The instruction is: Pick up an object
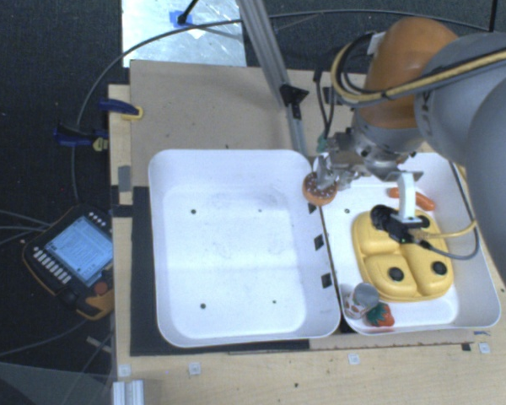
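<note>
Bench seen from above, with the gripper (323, 180) low over the shared rim between the left bin (162, 226) and the right bin (342, 251).

**Task's thing.** A small brown disc (319, 191) sits directly under the gripper tip, at the rim where the two bins meet. It touches the tip or lies just beside it. You cannot tell from this view how far the jaws stand apart, or whether they have closed on the disc, so do not count it as held.

**Handling.** Judge the disc light, stiff and flat. A flat round piece gives little height to grip, so take it across its width by the edge, squarely. An off-centre pinch would likely flip it or send it sliding along the smooth white plastic. Perched at the rim, it may also tip into either bin when nudged.

**Count.**
- Two bins.
- One brown disc.
- One yellow moulded toy (405, 268) with dark buttons. It is the largest thing here and looks too bulky for an easy pinch.
- One orange piece (424, 202) near the right bin's far side.
- One small grey cup (364, 294) in the near corner.
- One small red-and-green item (381, 315) touching the cup.

Everything but the disc lies in the right bin.
</note>
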